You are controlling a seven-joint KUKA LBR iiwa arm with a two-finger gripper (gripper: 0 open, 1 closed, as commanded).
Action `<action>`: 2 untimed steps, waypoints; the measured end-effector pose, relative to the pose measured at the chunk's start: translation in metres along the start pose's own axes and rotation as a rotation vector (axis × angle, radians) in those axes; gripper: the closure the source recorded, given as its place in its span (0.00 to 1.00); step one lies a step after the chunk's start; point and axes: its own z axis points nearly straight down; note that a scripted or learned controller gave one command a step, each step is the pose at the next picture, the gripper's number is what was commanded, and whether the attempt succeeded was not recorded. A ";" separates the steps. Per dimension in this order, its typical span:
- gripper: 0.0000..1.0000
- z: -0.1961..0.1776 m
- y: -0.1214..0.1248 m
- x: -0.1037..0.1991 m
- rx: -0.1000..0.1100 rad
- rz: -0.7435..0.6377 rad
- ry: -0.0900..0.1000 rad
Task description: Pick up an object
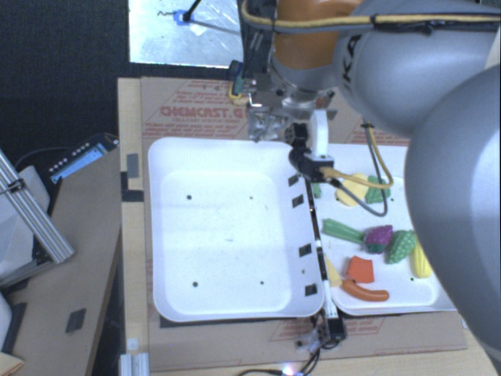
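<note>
Camera view: tool point(270, 124) seen above far edge of left bin point(156, 210), just beside divider between bins; whether clenched or released cannot be told. Left bin floor bare, wide room for moving. Objects clustered in right bin point(407, 306), toward near rim: green pod point(342, 230), purple grapes point(379, 236), orange block point(360, 269), red sausage point(365, 292), yellow corn point(421, 262).

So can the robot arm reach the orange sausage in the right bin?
Probably yes. The sausage lies uncovered near the right bin front rim. The gripper hangs over the bins' far edge. An orange block close beside the sausage could crowd the grab.
</note>
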 end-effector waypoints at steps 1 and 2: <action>1.00 0.002 0.029 0.008 -0.001 0.000 0.001; 1.00 -0.008 0.028 0.028 0.000 -0.001 0.001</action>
